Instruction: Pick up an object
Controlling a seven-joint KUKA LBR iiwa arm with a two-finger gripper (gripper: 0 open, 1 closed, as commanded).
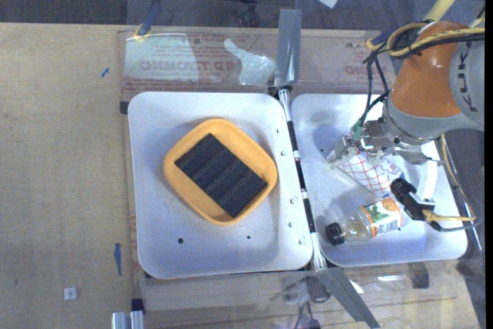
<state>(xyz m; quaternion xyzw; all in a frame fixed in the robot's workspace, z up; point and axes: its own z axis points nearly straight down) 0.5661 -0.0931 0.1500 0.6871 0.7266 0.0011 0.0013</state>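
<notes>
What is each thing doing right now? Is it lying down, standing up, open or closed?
yellow tray: lying flat in the left bin, dark ribbed panel facing up.
plastic bottle: lying on its side in the right bin, black cap on.
checked paper tray: in the right bin, tilted, partly under the arm.
gripper: low over the right bin, beside the checked paper tray; grip unclear.

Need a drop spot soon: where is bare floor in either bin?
Left bin: bare strips around the orange tray, widest along the near edge and at the far corners. Right bin: bare at its far left corner; crowded elsewhere by the hand, checkered paper and bottle.
</notes>
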